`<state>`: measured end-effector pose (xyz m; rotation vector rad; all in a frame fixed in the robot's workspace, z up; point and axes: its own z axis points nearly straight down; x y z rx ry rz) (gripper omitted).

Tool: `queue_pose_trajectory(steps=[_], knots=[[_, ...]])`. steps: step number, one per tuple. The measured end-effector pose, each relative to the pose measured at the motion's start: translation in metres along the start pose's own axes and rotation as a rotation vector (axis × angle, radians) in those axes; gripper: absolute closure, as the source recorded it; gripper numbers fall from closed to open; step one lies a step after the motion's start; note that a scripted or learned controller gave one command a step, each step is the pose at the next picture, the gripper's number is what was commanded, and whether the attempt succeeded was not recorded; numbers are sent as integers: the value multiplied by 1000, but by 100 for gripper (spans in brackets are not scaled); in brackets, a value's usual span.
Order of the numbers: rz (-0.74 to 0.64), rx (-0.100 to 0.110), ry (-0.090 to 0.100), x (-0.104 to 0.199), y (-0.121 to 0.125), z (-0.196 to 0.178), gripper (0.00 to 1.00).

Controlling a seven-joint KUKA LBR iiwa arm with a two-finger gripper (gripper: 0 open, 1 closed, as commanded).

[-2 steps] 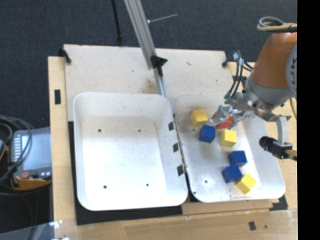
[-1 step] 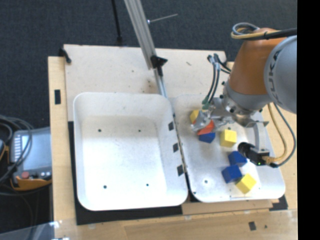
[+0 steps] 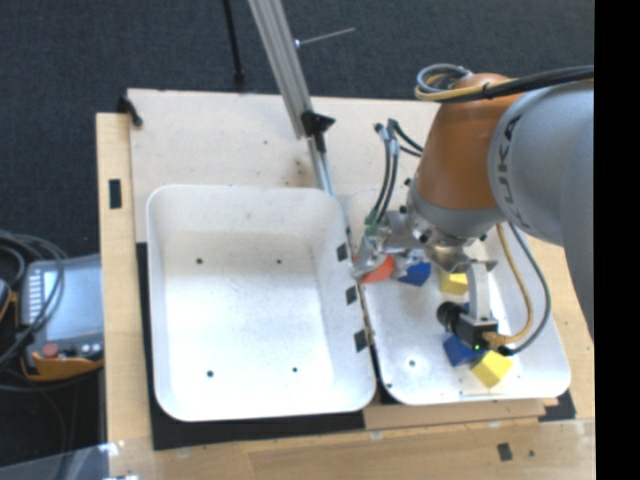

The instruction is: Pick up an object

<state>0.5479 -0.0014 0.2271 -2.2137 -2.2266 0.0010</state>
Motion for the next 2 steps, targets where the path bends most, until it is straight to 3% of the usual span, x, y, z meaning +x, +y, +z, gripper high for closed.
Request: queue_pose_trajectory(steps=[2], knots=[[-1,3,0,95,-24,-1,100]])
